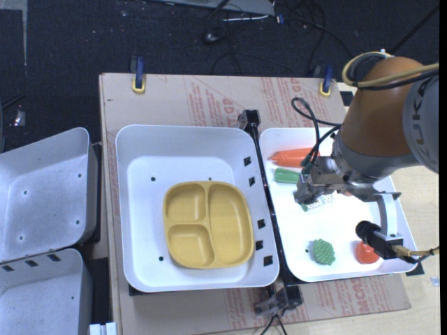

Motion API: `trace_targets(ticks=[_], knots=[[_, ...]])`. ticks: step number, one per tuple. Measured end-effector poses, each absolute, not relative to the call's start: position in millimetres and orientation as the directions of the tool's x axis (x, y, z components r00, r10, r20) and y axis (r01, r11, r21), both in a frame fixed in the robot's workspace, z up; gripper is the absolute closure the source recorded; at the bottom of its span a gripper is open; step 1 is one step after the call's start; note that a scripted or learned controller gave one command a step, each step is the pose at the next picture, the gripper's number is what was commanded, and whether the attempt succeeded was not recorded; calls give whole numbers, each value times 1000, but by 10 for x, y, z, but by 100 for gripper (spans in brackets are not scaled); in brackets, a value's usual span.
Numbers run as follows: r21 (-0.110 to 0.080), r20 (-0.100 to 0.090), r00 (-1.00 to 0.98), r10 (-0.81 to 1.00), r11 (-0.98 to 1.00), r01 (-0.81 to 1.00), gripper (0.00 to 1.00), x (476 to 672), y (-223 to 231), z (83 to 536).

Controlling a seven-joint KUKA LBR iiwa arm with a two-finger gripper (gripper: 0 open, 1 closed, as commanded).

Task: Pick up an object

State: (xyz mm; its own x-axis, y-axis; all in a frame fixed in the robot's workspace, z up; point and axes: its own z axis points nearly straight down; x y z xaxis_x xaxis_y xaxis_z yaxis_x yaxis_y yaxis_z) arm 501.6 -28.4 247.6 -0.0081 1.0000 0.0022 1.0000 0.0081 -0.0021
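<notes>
The robot's tool [312, 195] hovers low in the right bin [349, 267], just beside a green block [285, 176] and an orange carrot [293, 156]; I cannot tell its grip. Red print on the table's [188, 103] cardboard is unreadable.

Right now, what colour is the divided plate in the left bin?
Yellow, seen in the camera view.

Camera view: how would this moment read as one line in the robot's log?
arm: over right bin | gripper: low, near green block and carrot | grasp: unconfirmed | left bin: yellow divided plate
</notes>
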Motion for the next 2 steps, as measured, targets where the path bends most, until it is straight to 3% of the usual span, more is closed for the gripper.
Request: trace_targets(ticks=[2], knots=[[-4, 1, -8, 1000, 8, 1000, 100, 4948, 812, 2347]])
